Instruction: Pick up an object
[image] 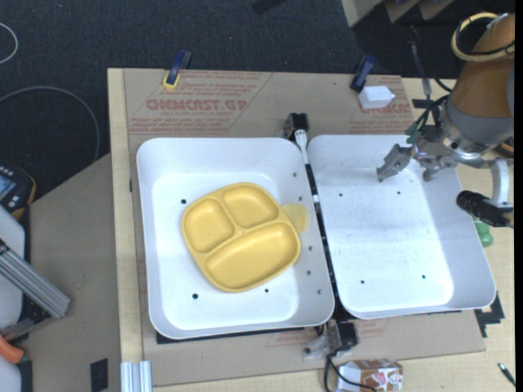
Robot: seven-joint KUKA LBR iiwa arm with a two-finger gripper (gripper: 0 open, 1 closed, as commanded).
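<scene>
Bench (245,92): brown board under two white bins, side by side.
Left bin (163,166): holds a yellow plate.
Plate (241,235): three compartments, one long and two smaller, lying flat near the bin's middle, slightly turned; right edge close to the bin's right wall.
Right bin (392,251): bare white floor with a few dark specks.
Arm (482,80): enters from the right, over the right bin's far right corner, orange band above grey wrist.
Gripper (394,163): hangs over the far part of the right bin, well apart from the plate.
Fingers: pointing left and down, nothing between them; spread or closed, cannot tell.
</scene>
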